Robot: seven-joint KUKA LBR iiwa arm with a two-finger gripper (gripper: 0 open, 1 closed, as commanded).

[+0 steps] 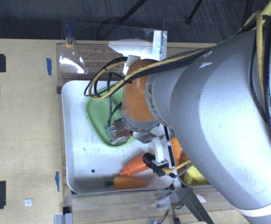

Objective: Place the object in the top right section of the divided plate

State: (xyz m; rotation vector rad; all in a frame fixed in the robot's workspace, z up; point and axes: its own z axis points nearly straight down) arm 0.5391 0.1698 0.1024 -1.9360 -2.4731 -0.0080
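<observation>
Dark carpet runs along the top of my feed, with black stand legs crossing it. Below that sits the pale wood table (23,139), marked with black corner brackets and bits of blue tape.

One white bin (77,162) takes the centre. A clear plastic sheet (112,45) stands along its far edge.

The arm (219,125) comes in from the right and covers most of the bin's right half. Its orange band (135,94) sits over the green plate (98,118). Only the plate's left lobe is visible to me, so I cannot make out its dividers or sections.

The end effector (119,129) is at the plate's lower edge, mostly under the wrist. I cannot tell its state, or whether it carries anything.

Two carrots are in the bin's near part. One carrot (124,182) lies flat along the near wall, green stub to the left. A second carrot (135,166) lies tilted just above it. Something yellow (196,176) peeks out under the arm at the lower right. Yellow and black cables (103,85) loop off the wrist above the plate.
</observation>
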